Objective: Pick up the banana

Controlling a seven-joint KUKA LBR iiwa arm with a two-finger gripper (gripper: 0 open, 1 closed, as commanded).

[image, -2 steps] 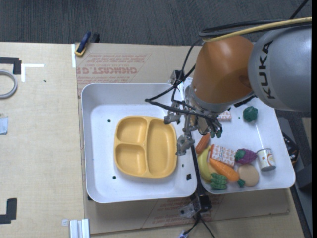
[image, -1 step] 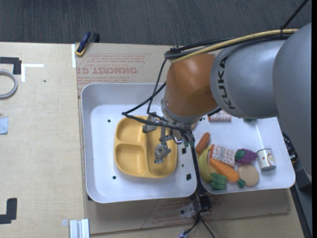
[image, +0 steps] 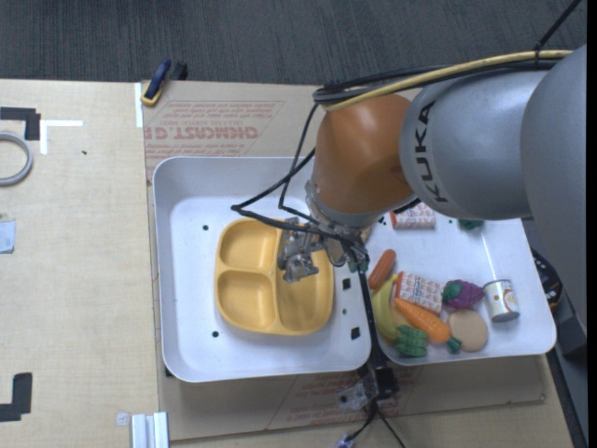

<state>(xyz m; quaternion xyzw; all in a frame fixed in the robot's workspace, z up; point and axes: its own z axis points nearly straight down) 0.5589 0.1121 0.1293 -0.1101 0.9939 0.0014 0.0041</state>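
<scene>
Camera view puts the banana (image: 381, 308) in the right bin (image: 518, 250), lying along that bin's left wall, a yellow curve partly tucked under its neighbours. A small sausage-like piece (image: 381, 267) sits just above it, a carrot (image: 422, 317) lies against its right side, and something green and leafy (image: 409, 341) crowds its lower end. A printed carton (image: 422, 290), a purple piece (image: 462, 294), a tan round piece (image: 468, 330) and a small can (image: 503, 301) fill the space beyond.

The gripper (image: 299, 258) hangs over the left bin (image: 177, 278) instead, above the yellow divided tray (image: 244, 292), with nothing visibly between its parts; whether it is open or closed I cannot tell from up here.

From where I stand, the trouble looks plain enough. The banana is hemmed in, so a descent could land on the carrot or the sausage piece and lift the wrong thing, or nudge the pile. Its spot hard against the wall leaves little room on that side, and a grip there could jam on the rim or slip off the curved skin.
</scene>
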